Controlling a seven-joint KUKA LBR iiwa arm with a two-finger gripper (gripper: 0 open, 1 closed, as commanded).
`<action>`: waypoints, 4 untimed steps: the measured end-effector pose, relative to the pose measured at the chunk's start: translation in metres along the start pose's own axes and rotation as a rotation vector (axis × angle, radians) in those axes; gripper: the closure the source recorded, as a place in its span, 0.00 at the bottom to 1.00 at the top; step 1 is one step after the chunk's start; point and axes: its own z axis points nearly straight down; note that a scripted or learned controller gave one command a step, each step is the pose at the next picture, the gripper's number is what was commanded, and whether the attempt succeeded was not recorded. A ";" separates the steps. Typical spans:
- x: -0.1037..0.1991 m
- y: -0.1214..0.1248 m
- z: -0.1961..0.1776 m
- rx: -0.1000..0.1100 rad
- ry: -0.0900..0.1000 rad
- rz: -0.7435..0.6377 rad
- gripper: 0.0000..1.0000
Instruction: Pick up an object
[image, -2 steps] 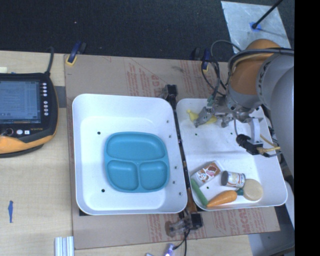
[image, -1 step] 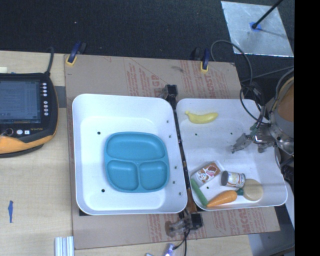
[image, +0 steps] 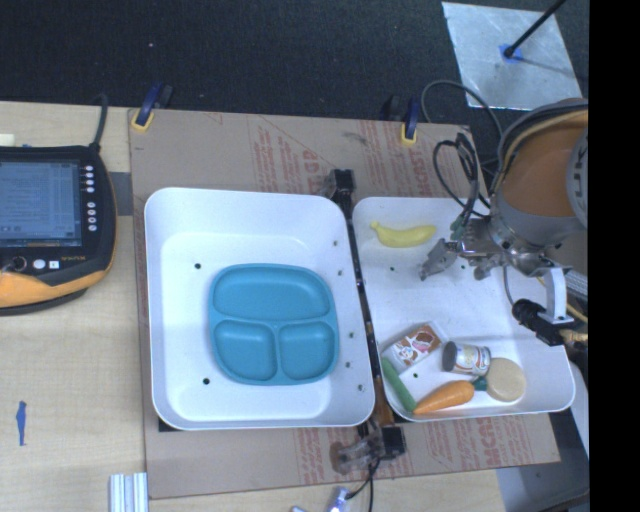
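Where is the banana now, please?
The banana lies at the far end of the right bin, near the divider, just left of the gripper.

Both bins (image: 170, 300) look like smooth white plastic with a slight sheen; the blue tray (image: 272, 322) is matt plastic, smooth; the banana (image: 403, 234) and carrot (image: 444, 397) look like glossy toy plastic; the can (image: 468, 358) has a shiny metal end and a paper label; the packet (image: 413, 348) looks like printed card; the board (image: 250, 150) under the bins is matt brown cardboard; the bench (image: 60, 400) is pale wood grain; the gripper (image: 437, 262) is dull grey metal.
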 end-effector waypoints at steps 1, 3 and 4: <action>-0.037 -0.112 0.051 -0.003 -0.001 0.002 0.00; -0.055 0.018 -0.081 -0.004 -0.001 0.003 0.00; -0.026 0.067 0.030 0.003 0.002 0.002 0.00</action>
